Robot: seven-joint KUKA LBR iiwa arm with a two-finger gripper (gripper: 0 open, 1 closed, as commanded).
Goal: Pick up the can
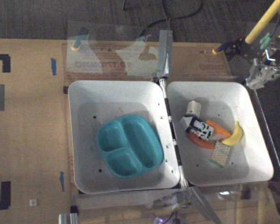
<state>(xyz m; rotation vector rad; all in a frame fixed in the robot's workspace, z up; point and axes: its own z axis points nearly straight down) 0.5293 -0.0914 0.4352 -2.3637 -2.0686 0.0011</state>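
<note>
The can (193, 108) is small and pale, and it sits in the right bin (256, 125) near the far left part of the floor. It touches a black-and-white carton (199, 127) just in front of it. My gripper (260, 76) hangs at the upper right, above the right bin's far right corner and well away from the can. Nothing shows in its grasp.
An orange carrot-like piece (209, 135), a yellow banana (234, 134) and a small pastel box (220, 154) lie close together in the right bin. A teal divided plate (129, 145) lies in the left bin (84, 125). A yellow rod (263, 18) slants at the top right.
</note>
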